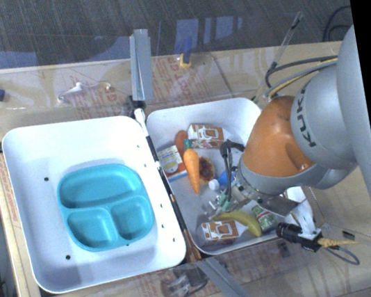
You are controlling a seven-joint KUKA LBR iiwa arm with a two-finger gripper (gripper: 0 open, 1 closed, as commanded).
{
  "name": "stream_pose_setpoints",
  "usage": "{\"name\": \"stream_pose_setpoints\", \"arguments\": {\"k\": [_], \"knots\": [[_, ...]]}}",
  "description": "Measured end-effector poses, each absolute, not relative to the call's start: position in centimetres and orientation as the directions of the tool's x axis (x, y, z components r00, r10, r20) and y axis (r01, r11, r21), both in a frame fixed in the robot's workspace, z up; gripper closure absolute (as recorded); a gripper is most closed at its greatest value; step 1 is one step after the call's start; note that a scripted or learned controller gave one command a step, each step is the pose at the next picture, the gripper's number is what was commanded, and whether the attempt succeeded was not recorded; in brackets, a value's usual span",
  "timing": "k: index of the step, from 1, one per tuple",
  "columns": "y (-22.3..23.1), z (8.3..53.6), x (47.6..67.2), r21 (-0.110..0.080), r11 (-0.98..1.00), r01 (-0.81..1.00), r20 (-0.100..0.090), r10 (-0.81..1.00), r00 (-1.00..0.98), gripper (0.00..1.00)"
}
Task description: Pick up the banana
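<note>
The banana (243, 220), yellow with green ends, lies in the right bin (167, 122) near its front edge, partly across a small carton (220, 231). My gripper (228, 200) reaches down just above the banana's left end, under the orange wrist band (277, 143). The wrist hides most of the fingers, and I see nothing held between them.
The right bin also holds an orange carrot (192, 168), a second carton (206, 134), a small can (169, 160), a dark red item (206, 169) and a green packet (265, 219). In the left bin (24, 150) sits a blue divided tray (105, 206).
</note>
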State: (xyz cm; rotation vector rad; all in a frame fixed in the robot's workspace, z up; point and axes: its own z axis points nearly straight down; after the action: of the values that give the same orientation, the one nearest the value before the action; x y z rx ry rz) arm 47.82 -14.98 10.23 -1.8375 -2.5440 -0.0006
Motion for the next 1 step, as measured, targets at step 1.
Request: {"name": "stream_pose_setpoints", "arguments": {"k": [1], "knots": [[-14.98,10.23,47.82,-0.002,0.315,0.949,0.003,0.949,-0.315,0.00]]}}
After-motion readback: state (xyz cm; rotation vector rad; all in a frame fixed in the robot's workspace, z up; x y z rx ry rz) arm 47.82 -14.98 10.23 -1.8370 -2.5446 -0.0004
